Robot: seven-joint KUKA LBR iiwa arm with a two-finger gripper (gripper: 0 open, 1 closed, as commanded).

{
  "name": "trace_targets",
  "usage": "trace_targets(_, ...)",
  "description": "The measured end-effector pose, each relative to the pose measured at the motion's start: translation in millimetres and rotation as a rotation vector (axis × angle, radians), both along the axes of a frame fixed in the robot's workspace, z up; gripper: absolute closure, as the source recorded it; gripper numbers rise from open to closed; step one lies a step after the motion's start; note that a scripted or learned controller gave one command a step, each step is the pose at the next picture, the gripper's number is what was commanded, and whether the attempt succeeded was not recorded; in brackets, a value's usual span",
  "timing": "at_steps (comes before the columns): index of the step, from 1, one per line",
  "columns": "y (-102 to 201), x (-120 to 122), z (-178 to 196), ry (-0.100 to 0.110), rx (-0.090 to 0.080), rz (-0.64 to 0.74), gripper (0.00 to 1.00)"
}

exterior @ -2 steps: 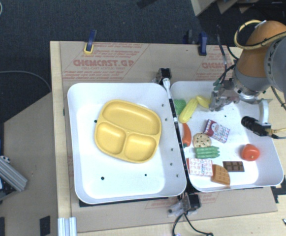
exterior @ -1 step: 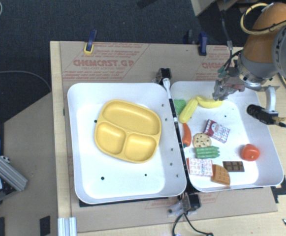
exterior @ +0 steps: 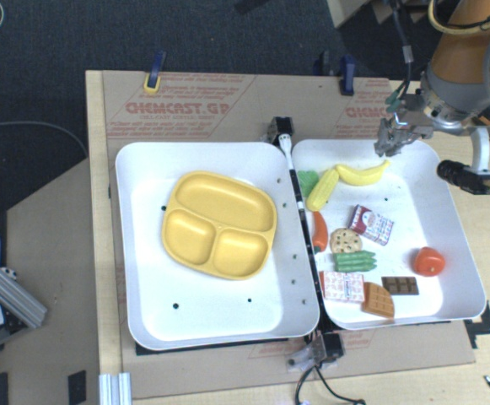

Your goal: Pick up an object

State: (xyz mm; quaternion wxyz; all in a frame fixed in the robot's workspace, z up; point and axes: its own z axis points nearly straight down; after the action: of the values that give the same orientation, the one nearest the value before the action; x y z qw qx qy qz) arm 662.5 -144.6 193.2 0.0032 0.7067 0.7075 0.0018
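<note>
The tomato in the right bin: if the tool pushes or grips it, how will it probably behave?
The tomato looks round and smooth, so a push would probably make it roll toward the bin wall close beside it. Its glossy skin may slip between narrow fingers. It seems to be a toy, like the chocolate bar nearby, so it is likely light and stiff.

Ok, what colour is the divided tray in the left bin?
Yellow; the divided tray shows clearly in the camera view.

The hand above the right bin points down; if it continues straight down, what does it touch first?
Most likely the banana: the hand hangs just over its right tip. Height is hard to read from this slanted view, so it might slip past the tip and reach the floor of the right bin.
</note>
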Motion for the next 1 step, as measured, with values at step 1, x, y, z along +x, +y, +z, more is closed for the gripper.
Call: trace_targets(1, -0.1, 1.0, 34.0, 0.002, 0.0, 0.0, 1.0)
